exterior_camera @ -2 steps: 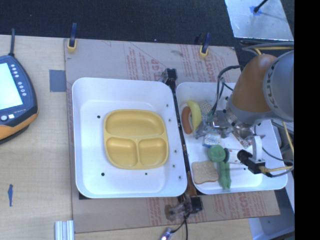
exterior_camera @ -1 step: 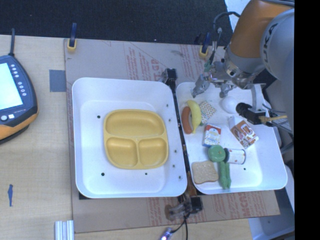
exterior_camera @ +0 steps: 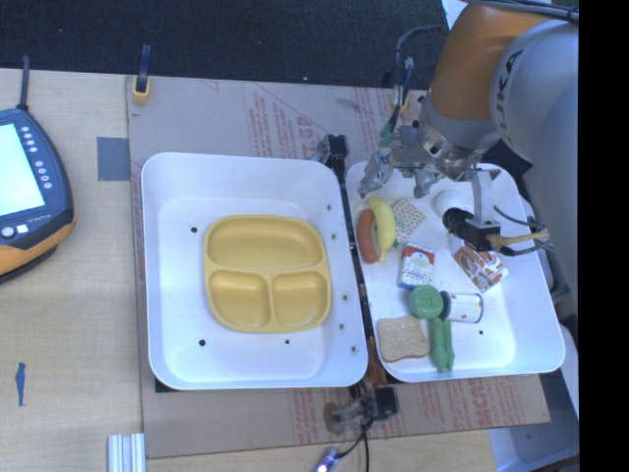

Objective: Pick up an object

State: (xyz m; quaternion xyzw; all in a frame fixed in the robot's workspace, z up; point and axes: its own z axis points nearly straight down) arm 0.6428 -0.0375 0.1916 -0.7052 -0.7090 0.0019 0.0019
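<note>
Camera view is showing the gripper (exterior_camera: 398, 177) hanging over the far end of the right bin (exterior_camera: 536, 347), its two grey fingers (exterior_camera: 374, 178) spread apart with nothing between them. Just below the fingertips, a yellow banana (exterior_camera: 382, 223) is lying in the bin with its long axis running from the gripper toward the bin's near end, slightly curved. An orange-red sausage (exterior_camera: 367, 236) is lying alongside it on the side toward the left bin, touching it and pointing the same way. A little further out from the gripper, a small white and red carton (exterior_camera: 417, 266) is resting, then a green round-headed toy (exterior_camera: 432, 321) stretching toward the near rim, a white cylinder (exterior_camera: 464, 307) beside its head, and a slice of toast (exterior_camera: 402, 338). On the arm's side, a brown-patterned packet (exterior_camera: 480, 265) is lying. Well away from the gripper, the left bin (exterior_camera: 172, 264) is holding a yellow divided tray (exterior_camera: 266, 271).
</note>
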